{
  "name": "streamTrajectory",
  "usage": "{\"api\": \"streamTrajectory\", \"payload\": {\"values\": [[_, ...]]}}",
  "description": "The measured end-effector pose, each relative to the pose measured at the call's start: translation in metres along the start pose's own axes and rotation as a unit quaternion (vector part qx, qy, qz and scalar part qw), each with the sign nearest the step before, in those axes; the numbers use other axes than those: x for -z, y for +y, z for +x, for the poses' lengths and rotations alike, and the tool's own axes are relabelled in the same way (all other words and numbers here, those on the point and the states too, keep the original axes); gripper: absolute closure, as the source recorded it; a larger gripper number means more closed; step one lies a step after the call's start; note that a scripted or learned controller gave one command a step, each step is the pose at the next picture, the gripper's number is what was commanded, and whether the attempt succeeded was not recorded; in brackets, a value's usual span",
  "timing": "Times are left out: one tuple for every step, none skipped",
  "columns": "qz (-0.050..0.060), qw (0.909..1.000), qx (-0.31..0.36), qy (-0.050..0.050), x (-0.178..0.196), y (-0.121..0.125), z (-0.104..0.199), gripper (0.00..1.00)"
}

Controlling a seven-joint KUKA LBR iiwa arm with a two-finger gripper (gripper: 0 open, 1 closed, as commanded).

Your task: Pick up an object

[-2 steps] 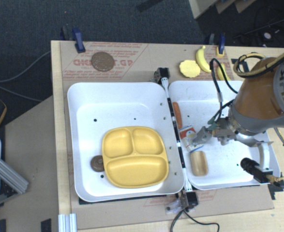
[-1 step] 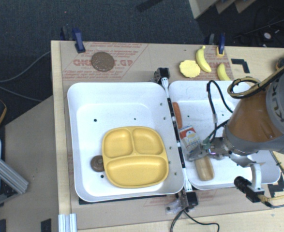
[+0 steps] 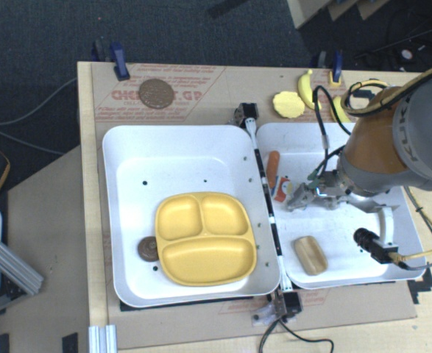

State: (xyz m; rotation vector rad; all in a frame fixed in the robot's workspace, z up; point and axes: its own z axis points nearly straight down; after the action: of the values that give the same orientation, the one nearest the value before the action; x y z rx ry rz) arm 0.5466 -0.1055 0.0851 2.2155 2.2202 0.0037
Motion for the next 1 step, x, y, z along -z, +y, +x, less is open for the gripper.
{"api": "streamTrajectory", "payload": {"values": [[0.001, 1.0000, -0.004, -0.003, 0.0001, 0.0362, -0.0908, 0.00]]}}
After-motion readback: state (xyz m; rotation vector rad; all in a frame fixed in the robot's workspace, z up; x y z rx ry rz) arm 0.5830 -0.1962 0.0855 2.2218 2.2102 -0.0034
